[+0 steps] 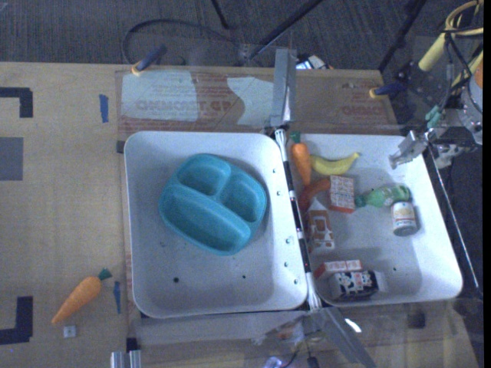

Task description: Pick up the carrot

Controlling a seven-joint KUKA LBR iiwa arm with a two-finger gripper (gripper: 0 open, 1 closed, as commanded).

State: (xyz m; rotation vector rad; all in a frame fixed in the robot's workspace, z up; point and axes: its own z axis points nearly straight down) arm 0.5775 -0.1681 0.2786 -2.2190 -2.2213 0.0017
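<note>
Carrot lies well left of end effector, apart.

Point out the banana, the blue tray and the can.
banana (335,163), camera view, middle of its curve.
blue tray (213,202), camera view, central ridge between compartments.
can (404,218), camera view, its side label.

bench: wood; on it: two white bins, side by side; carrot front-left, outside bins
</note>
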